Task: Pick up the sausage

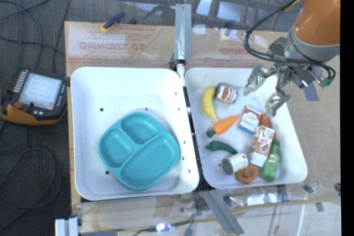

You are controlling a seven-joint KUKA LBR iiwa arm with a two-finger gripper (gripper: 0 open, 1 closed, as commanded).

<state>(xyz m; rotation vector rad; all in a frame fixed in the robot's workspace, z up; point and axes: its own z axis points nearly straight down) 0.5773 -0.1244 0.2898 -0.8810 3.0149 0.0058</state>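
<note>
The sausage (pixel 265 119) is hard to make out. I believe it is the small reddish piece in the right bin (pixel 296 147), showing just beside the upper right corner of a small carton (pixel 250 120) and partly hidden under a gripper finger; I cannot be sure of it. It lies on the bin floor, so it is not yet picked up.

The gripper (pixel 265 91) hangs over the upper right part of this bin, with its two fingers spread apart and nothing between them. One fingertip is close above the reddish piece, the other is nearer to a can (pixel 225 93).

Around the target lie a carrot (pixel 225 125), a banana (pixel 208 103), a second carton (pixel 262 139), a green bottle (pixel 271 164) and a second can (pixel 235 163). The left bin (pixel 88 85) holds a blue divided plate (pixel 139 150).

In my judgement the task is at its early stage: the approach looks nearly done, but the descent, the closing and the lift are all left. The crowding beside the carton could make the grasp fail.
</note>
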